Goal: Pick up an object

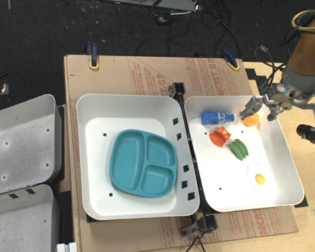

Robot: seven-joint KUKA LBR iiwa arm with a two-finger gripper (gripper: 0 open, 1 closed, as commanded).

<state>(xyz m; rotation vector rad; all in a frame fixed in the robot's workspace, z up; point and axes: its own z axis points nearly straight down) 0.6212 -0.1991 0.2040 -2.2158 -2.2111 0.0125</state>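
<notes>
Above the right bin's (pixel 283 156) smooth white rim, the metal pincer (pixel 263 108) hangs spread beside a rounded orange object (pixel 250 121).

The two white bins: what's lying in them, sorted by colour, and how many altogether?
Teal: 1, the divided plate in the left bin
Blue: 1, the bottle
Orange: 1, the round thing
Red: 1, the red piece
Green: 1, the pepper-like thing
Yellow and white: 1, the fried egg
Total: 6
</notes>
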